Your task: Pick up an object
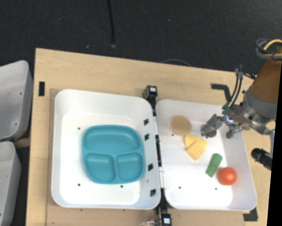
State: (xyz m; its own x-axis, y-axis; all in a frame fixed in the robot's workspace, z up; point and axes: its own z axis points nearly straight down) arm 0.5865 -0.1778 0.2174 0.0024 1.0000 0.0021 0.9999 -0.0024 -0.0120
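Gripper hangs over right bin far edge, fingers spread, grasping nothing. Nearest candidates: tan round piece, yellow wedge mid-bin. Green cylinder, red ball toward right edge. Teal divided tray fills left bin centre.

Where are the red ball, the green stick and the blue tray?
Red ball (227, 176), camera view, middle of its round top.
Green stick (214, 165), camera view, midway along its length.
Blue tray (113, 137), camera view, floor of its big top compartment.
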